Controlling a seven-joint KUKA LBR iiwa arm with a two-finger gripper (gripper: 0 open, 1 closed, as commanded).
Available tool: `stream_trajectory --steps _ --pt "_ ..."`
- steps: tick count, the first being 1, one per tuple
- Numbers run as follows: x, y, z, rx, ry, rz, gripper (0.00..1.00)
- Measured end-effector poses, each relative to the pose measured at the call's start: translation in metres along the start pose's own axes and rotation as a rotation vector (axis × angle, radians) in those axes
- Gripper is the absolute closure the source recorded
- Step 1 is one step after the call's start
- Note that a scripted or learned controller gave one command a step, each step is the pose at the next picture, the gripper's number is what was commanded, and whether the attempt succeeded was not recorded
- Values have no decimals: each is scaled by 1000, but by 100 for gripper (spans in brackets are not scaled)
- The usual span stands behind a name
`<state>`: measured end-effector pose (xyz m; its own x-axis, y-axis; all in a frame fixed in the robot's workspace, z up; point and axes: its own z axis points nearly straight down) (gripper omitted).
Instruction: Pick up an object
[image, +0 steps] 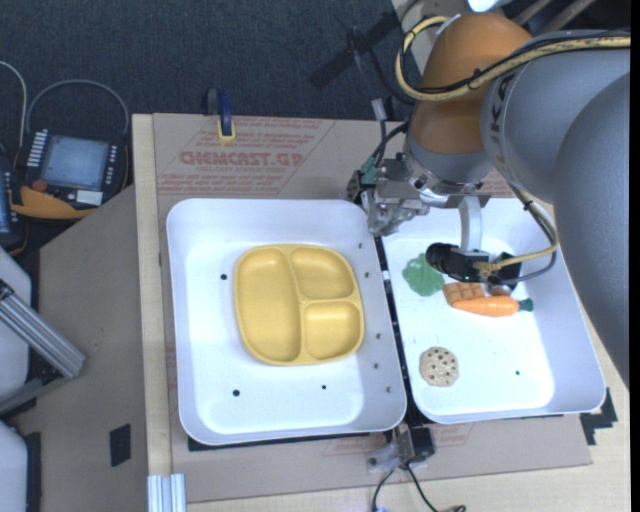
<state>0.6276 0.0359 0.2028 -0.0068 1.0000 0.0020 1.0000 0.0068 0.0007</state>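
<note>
Camera view: a toy carrot (487, 306) lies in the right bin (560, 390) against a small brown piece (461, 292), with a green leafy toy (422, 277) beside them and a cookie (438, 366) nearer the front. A yellow divided plate (298, 303) sits in the left bin (195, 330). The gripper (385, 215) hangs over the bins' adjoining far corners; open or closed, I cannot tell.

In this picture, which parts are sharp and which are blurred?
Camera view: the yellow plate, cookie and carrot are sharp under even light, with only faint shadows; the grey arm, close to the lens, looks soft and out of focus.
</note>
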Motion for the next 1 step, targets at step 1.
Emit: stream_trajectory --steps 1 --pt "50 6 -14 -3 0 1 100"
